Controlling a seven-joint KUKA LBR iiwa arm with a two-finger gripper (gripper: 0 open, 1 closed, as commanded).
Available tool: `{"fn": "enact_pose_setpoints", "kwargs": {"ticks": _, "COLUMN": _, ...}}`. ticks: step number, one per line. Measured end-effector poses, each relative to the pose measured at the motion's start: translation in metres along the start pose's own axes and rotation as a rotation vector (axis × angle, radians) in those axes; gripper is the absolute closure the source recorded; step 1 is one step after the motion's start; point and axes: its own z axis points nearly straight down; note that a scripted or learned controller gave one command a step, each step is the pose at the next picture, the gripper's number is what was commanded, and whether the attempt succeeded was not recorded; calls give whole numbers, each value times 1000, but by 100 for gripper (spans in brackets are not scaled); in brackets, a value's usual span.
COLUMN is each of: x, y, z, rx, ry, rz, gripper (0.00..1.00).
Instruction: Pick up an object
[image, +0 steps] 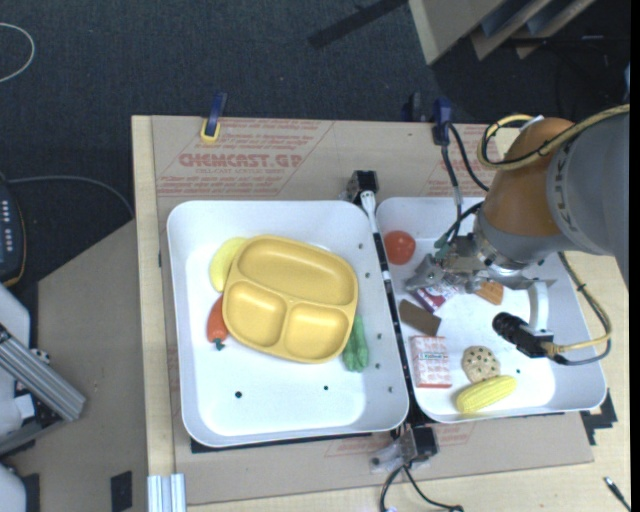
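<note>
2 bins (190, 300) | 1 yellow tray (290, 298) | 1 tomato (400, 246) | 1 cookie (480, 362)

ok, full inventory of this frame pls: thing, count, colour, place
white bins: 2, side by side on the bench, left bin, right bin
divided tray: 1, yellow, left bin, tilted over other items
banana-like piece: 1, yellow, under the tray's upper left edge
pepper-like piece: 1, orange-red, at the tray's left edge
green item: 1, at the tray's right edge
tomato: 1, red, right bin, top left
brown bar: 1, right bin, left side
packet: 1, white and red, below the bar
cookie: 1, tan, right bin, lower middle
corn: 1, yellow, right bin, bottom
clamps: 2, yellow, blue, bench's far edge
arm: 1, grey and orange, over the right bin
gripper: 1, low in the right bin
</note>
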Motion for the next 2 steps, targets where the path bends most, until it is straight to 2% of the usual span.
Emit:
{"fn": "enact_pose_setpoints", "kwargs": {"ticks": 1, "x": -1, "y": 3, "z": -14, "rx": -12, "ry": -4, "rz": 1, "gripper": 100}}
{"fn": "enact_pose_setpoints", "kwargs": {"ticks": 2, "x": -4, "y": -3, "z": -60, "rx": -2, "ry": -5, "rz": 1, "gripper": 100}}
